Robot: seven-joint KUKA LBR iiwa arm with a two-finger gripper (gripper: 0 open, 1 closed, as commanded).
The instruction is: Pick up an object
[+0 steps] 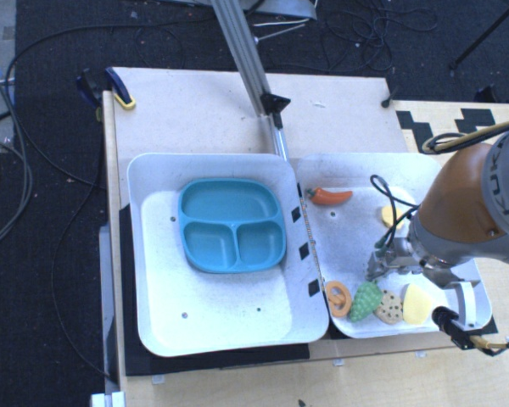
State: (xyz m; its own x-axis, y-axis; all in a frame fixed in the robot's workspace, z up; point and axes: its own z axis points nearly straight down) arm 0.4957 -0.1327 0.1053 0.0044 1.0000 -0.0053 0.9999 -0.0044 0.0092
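The arm (462, 202) is seen reaching over the right bin (348, 172) from the right. The gripper (382, 265) is lowered near the bin's front, just above a green toy (366, 299); whether anything is grasped cannot be told. A pretzel (338, 298), a cookie (389, 307) and a yellow piece (416, 303) are grouped beside the green toy. A carrot (331, 196) lies at the back. A blue tray (233, 225) is set in the left bin (153, 253).

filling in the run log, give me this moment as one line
arm: over right bin | gripper: low above green toy | grasp: unconfirmed | left bin: blue tray
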